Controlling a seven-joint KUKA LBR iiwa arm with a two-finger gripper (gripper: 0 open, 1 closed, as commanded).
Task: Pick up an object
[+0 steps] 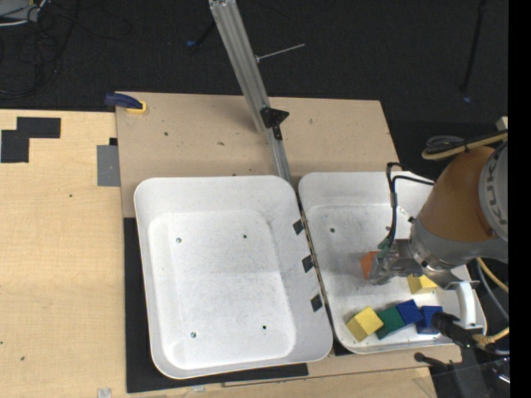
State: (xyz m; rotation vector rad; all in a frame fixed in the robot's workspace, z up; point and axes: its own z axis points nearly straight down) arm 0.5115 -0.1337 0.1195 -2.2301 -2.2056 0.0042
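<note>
Gripper sat mid right bin, jaw state unclear, touching small orange block; far half open.

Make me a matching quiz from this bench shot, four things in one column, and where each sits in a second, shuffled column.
Things:
1. small orange block
2. yellow block
3. blue blocks
4. slanted grey metal rail

Places:
A. near the front rim of the right white bin, left of the green piece
B. rising behind the two bins
C. right beside the claw
D. front right corner of the right bin

Pairs: 1-C, 2-A, 3-D, 4-B
</note>
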